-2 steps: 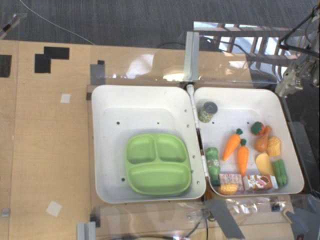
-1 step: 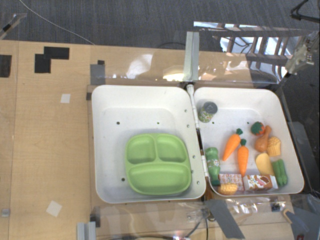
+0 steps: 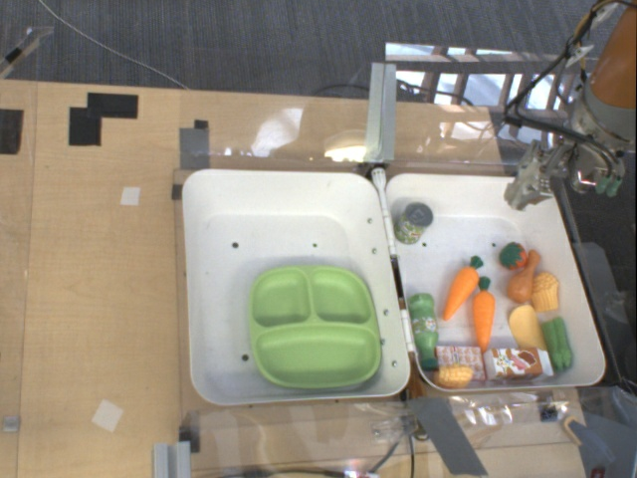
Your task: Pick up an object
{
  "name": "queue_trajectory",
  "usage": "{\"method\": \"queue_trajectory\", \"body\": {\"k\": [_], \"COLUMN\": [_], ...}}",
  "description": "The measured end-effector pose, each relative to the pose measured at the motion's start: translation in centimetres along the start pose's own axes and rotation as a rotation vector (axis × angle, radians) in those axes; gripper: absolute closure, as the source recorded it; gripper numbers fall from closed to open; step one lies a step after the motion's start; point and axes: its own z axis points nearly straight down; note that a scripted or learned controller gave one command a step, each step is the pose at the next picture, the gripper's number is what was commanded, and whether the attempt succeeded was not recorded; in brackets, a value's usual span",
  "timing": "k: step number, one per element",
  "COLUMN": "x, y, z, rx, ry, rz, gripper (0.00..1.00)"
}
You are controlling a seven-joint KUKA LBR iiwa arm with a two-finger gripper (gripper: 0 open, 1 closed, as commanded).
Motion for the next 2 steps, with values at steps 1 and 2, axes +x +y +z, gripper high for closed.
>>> {"method": "queue_trajectory", "body": {"k": [1, 2], "x": [-0.4, 5.3], "y": [0.1, 1.6], "z": [-1.9, -0.5], "rx": [0.002, 0.002], "ry": [-0.021, -0.008], "rz": [-0.004, -0.158], "gripper": [1.00, 1.00]}}
